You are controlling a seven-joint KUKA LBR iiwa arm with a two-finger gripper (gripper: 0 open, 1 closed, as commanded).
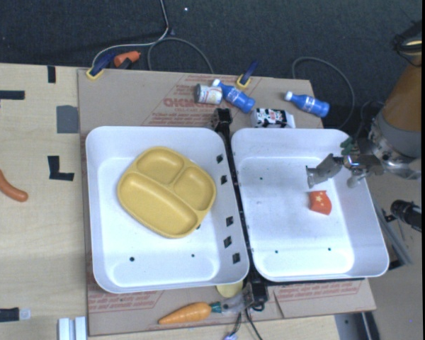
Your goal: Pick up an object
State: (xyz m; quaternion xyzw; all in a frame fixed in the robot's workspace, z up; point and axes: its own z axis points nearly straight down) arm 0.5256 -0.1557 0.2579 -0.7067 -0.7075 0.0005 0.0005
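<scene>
The gripper (333, 170) hangs over the right bin (269, 257), near that bin's far right corner, and its two fingers stand spread apart with nothing between them. The one loose thing in that bin is a small red-orange object (321, 202), perhaps a toy strawberry, lying on the bin floor just below and slightly left of the gripper in the picture. It looks like the natural target, so the step in hand is judged to be the approach before a grasp.

To do it well, the gripper should centre above the red piece, come straight down with the fingers wide, and close across its narrower width; the object is small and rounded, so an off-centre pinch would likely squirt it aside.

Room is good here: the bin floor around the object is bare on the left and toward the near side. The right wall of the bin is the closest edge and the finger on that side needs clearance from it. The left bin (103, 261) holds a yellow divided plate (166, 191), well apart across the central divider (234, 204). Bottles (308, 103) and a carrot (186, 313) lie on the desk (28, 253) outside the bins
</scene>
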